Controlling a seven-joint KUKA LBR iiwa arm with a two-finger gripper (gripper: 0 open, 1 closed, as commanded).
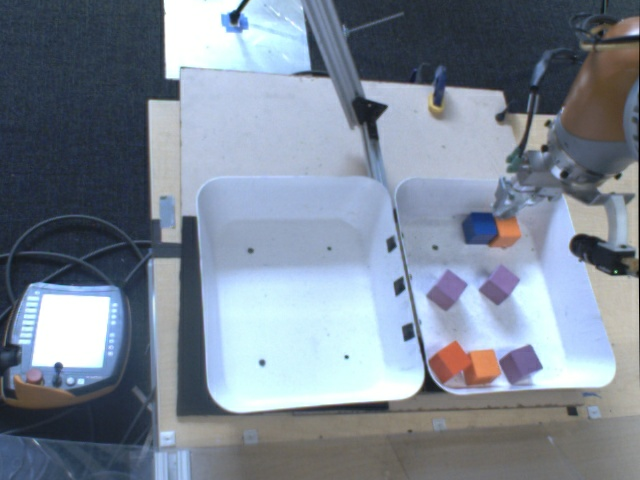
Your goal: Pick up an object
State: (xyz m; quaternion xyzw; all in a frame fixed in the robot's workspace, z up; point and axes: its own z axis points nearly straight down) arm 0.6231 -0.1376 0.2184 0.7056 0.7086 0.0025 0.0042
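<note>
The tool [510,200] hangs over the right bin [590,318], just above a blue cube [479,228] touching an orange cube [506,233]; its opening cannot be told. The pair's long axis runs left-right, with purple cubes [447,290] nearer the front.

White bins [300,193] hold 1 blue cube [479,229], 3 orange, 3 purple.

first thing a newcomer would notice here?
The coloured blocks, all in the right bin: a blue block touching an orange block near its far side, with purple and orange ones closer to the camera. Next, the arm's pincer hovering just over that blue-orange pair. The left bin looks bare.
</note>
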